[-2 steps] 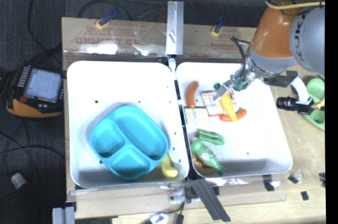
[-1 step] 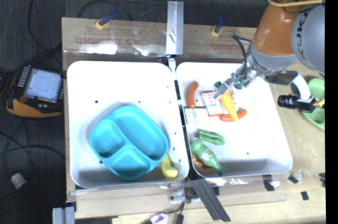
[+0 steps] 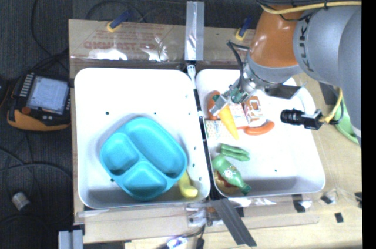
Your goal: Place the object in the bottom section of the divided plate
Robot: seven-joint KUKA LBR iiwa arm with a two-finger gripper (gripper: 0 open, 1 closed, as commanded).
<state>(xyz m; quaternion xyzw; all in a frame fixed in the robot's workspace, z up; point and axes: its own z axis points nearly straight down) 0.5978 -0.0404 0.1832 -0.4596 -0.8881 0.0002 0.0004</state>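
Your gripper (image 3: 226, 100): low over the right bin (image 3: 294, 165) (toy food heap), beside the carrot (image 3: 228, 120); jaw state unreadable. Divided plate (image 3: 143, 156): left bin (image 3: 94, 95).

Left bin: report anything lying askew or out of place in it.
The blue divided plate sits skewed, rotated against the left bin's walls rather than square to them. A yellow item, perhaps a toy banana, lies wedged between the plate's lower right edge and the bin wall, partly under the rim.
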